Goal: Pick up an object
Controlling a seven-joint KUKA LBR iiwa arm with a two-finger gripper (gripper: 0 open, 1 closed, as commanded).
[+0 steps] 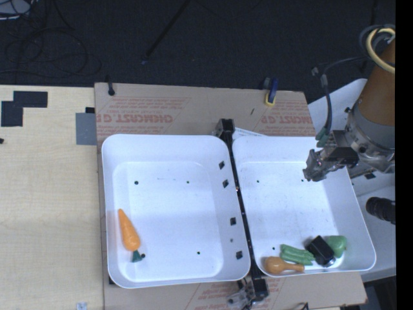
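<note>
An orange toy carrot with a small green top lies near the front left corner of the left bin. In the right bin, along its front wall, several small objects sit close together: a yellow-orange pear-shaped piece, a green pod-like piece, a black block and a green rounded piece. My gripper hangs over the right bin's back right part, well away from those objects, with nothing visible in it.
A black divider with clips runs between the two bins. Brown cardboard lies under the bins. A blue and yellow clamp holds the cardboard's far edge. A pale wooden bench stretches to the left.
</note>
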